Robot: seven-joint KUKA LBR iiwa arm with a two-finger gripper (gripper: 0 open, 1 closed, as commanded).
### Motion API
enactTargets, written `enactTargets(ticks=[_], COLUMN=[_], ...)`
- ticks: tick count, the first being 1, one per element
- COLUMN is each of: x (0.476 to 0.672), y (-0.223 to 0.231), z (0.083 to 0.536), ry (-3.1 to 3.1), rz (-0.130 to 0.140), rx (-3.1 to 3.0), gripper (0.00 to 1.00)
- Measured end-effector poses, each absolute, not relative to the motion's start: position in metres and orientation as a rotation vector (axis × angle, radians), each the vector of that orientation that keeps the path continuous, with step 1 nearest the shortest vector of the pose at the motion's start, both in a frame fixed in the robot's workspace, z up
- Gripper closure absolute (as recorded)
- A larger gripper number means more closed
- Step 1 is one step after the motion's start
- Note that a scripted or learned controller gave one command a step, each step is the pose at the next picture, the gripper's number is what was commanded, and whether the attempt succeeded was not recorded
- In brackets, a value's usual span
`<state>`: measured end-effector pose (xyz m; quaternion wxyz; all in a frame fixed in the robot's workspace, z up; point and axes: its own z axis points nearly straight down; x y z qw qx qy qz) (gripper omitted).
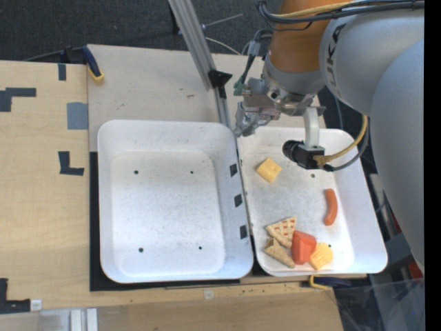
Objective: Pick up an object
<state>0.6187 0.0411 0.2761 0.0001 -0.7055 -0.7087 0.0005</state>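
The right bin (358, 205) holds a yellow cheese block (269, 169) near its middle and a small sausage (331, 206) toward its right side. A pile at the front has cracker wedges (281, 232), a red piece (303, 247) and a small yellow piece (321, 256). My gripper (247, 123) hangs over the back left corner of the right bin, behind and left of the cheese block. Nothing shows between its fingertips.
The left bin (165, 198) sits beside the right one, sharing a middle wall. A slanted metal post (196, 40) rises behind the bins. A black cable fitting (303, 154) hangs off the wrist over the right bin. Blue tape marks the bench at left.
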Motion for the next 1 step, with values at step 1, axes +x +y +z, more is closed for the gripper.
enactTargets(ticks=[1], x=[0.6371], y=[0.0898], z=[0.2494], ry=[-2.226], rz=[0.003], rx=[-2.214], gripper=[1.00])
